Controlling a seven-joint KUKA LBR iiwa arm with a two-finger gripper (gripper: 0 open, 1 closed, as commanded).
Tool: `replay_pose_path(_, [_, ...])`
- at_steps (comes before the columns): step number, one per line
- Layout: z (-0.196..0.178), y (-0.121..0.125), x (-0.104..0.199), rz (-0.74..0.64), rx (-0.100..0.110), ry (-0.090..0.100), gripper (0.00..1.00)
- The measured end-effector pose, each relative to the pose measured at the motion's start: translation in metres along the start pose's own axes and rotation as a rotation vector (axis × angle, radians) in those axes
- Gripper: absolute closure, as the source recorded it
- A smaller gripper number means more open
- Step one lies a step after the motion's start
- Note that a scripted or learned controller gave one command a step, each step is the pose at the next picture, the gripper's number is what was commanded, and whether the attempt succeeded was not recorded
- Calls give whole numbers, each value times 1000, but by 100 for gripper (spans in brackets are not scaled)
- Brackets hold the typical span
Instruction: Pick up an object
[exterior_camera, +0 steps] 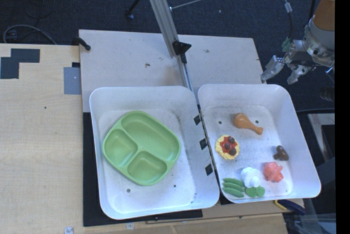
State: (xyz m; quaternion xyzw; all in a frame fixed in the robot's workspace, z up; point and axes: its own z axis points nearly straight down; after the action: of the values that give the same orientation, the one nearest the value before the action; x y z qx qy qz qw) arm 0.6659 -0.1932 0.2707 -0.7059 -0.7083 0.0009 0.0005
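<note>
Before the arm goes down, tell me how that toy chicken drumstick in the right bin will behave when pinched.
The drumstick looks like moulded plastic, so probably stiff and light. Its rounded, tapering shape could let it squirm out of a pinch or pivot toward its thin end. It lies apart from the tart, so a nudge should disturb nothing else.
</note>
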Motion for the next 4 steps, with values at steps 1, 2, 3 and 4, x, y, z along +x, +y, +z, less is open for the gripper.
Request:
replay_pose_path(1, [0, 0, 0, -1, 1, 0, 0])
replay_pose_path(2, [63, 3, 7, -2, 5, 2, 0])
replay_pose_path(3, [111, -6, 6, 1, 5, 1, 0])
replay_pose_path(4, [175, -6, 12, -1, 6, 2, 0])
